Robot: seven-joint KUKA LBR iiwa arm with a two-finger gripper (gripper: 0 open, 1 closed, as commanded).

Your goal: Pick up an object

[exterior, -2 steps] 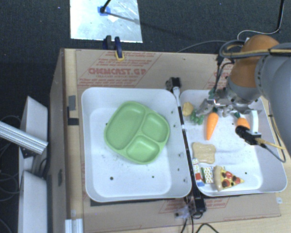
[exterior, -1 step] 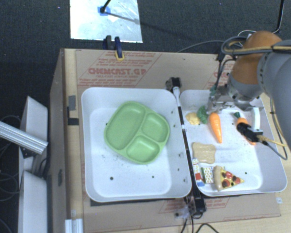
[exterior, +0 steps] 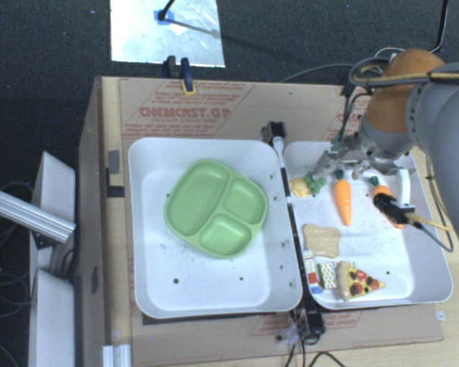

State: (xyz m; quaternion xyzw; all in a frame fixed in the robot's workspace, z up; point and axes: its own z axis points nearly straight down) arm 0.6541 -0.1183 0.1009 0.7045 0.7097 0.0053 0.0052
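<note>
Carrot (exterior: 343, 202) lengthwise, tip seemingly toward camera.

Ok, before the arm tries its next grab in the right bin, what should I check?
1. Pincer over the right bin: ok.
2. Pincer holding something: cannot tell; the view is too small to show.
3. Carrot close to the pincer and apart from other items: ok.
4. Pizza slice and cracker clear of the arm: ok.
5. Green plate alone in the left bin, out of the way: ok.
</note>
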